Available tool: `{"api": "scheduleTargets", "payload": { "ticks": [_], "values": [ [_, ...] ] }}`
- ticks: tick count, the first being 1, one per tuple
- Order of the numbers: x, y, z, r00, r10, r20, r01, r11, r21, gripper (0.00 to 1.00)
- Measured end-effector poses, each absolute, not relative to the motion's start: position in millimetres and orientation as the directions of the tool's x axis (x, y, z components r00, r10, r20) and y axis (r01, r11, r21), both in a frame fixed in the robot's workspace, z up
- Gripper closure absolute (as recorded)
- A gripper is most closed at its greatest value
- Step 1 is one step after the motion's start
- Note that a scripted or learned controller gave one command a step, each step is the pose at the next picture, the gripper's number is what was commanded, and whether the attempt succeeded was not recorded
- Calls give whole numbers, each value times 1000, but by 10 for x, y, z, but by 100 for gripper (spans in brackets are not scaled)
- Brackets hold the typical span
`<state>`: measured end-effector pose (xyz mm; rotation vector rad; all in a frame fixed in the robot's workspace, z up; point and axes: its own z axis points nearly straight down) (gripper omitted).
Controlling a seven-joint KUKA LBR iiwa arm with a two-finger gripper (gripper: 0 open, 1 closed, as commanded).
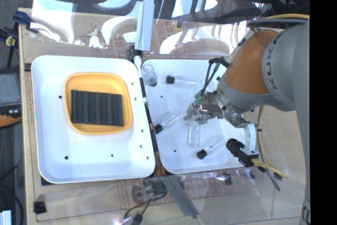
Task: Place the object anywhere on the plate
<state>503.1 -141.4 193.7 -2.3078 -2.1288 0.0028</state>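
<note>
Two shallow white bins sit side by side on our bench: the left bin [47,160] bears the yellow rounded plate with its dark ribbed insert [98,104], and the right bin [174,160] holds several clear plastic tubes with black caps [208,148]. We judge these tubes slippery and closely scattered, so a grasp may slide off or nudge neighbours. Our gripper [199,111] hangs low over the tubes; whether it grips anything, we cannot tell.

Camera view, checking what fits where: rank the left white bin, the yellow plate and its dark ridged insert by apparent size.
1. left white bin
2. yellow plate
3. dark ridged insert
Each sits within the one before.
</note>
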Motion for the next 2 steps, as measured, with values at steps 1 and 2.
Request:
{"api": "scheduleTargets", "payload": {
  "ticks": [1,2],
  "values": [
    [4756,-1069,1880,-204,979,3,979,204,-6,100],
    [4769,-673,2238,-279,960,1,960,279,-1,100]
  ]
}}
